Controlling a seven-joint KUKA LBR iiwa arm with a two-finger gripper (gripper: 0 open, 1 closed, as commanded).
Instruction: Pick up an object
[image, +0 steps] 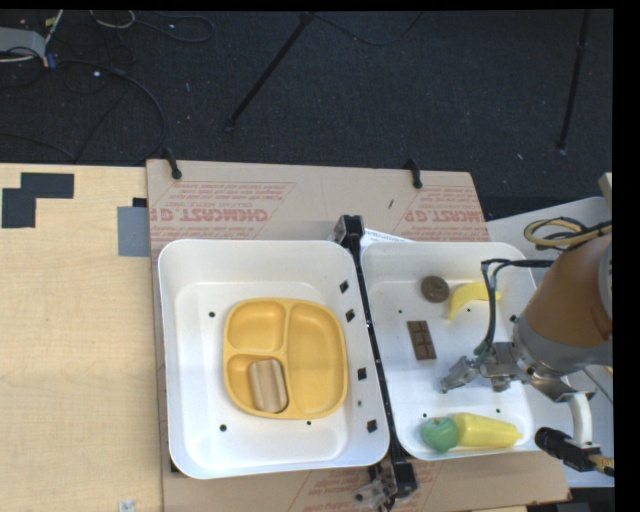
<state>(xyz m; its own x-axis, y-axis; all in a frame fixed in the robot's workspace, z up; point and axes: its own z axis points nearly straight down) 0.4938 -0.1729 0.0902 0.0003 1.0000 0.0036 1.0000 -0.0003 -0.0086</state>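
Bench: pale wood on the left, with brown cardboard under the two bins.
Left bin: white and shallow. It sits just beside the right bin.
Yellow tray: it lies in the middle of the left bin. It has three parts.
Tan block: a small bread-colored piece. It lies in the bottom left part of the yellow tray.
Black divider: a dark strip that runs between the two bins.
Right bin: white and shallow. It holds all the loose things.
Brown bar: a flat dark piece like chocolate. It lies near the middle of the right bin.
Brown round thing: small and dark. It lies near the back of the right bin, just beside the banana.
Banana: yellow and curved. It lies near the back of the right bin.
Green thing: round and green. It lies at the front of the right bin and touches the yellow thing.
Yellow thing: long and yellow. It lies along the front wall of the right bin.
End effector: grey metal, low in the right bin, between the brown bar and the yellow thing. I cannot tell if it is wide or narrow. Nothing shows between its parts.
Arm: grey with an orange band. It reaches in from the right.
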